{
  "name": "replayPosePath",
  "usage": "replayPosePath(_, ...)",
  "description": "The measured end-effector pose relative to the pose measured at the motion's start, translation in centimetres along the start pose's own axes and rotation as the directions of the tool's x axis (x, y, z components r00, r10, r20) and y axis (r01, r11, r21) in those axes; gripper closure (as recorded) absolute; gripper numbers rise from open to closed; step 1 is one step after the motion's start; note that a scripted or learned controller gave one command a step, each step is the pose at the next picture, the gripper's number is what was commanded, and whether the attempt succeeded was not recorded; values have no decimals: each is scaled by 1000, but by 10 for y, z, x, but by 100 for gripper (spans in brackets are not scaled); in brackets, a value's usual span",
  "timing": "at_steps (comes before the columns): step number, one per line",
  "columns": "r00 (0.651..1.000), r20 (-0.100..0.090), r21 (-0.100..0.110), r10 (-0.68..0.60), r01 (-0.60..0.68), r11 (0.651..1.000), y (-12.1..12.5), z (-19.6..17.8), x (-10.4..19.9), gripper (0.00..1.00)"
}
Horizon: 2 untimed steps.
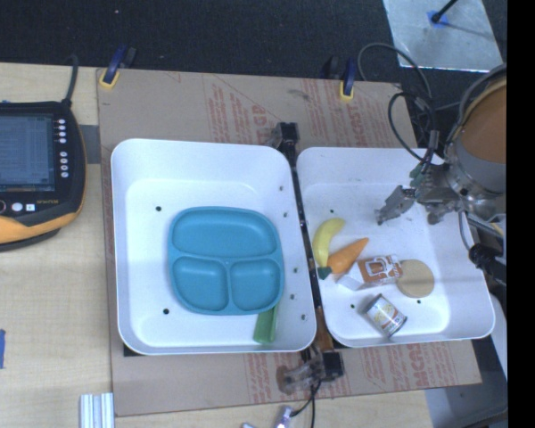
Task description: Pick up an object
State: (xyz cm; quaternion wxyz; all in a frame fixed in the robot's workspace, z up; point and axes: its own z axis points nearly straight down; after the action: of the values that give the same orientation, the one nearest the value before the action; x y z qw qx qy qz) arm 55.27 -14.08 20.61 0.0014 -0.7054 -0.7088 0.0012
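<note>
Two shallow white bins sit side by side on the desk point(45, 328), on a brown cardboard sheet. The left bin point(138, 176) holds a blue divided plate point(225, 259) lying flat in its middle, and a green object point(266, 326) rests against the bin's near right corner. The right bin point(339, 163) carries the loose things — a yellow banana point(326, 239) touching an orange carrot point(348, 257), just right of them a small brown-and-white packet point(379, 269), a round tan disc point(415, 278) beside that, and a tin can point(384, 316) lying on its side nearer the front edge. The pincer point(394, 208) hangs over the back part of the right bin, its fingers spread and pinching nothing, apart from the banana and carrot below it. A tablet-like pendant point(22, 172) lies at the desk's left
</note>
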Motion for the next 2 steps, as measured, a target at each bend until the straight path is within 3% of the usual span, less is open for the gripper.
replayPosePath(1, 1000, 2, 0, -1, 1, 1000, -10, 37, 31, 0)
replayPosePath(2, 1000, 3, -2, -1, 1, 1000, 0, 114, 43, 0)
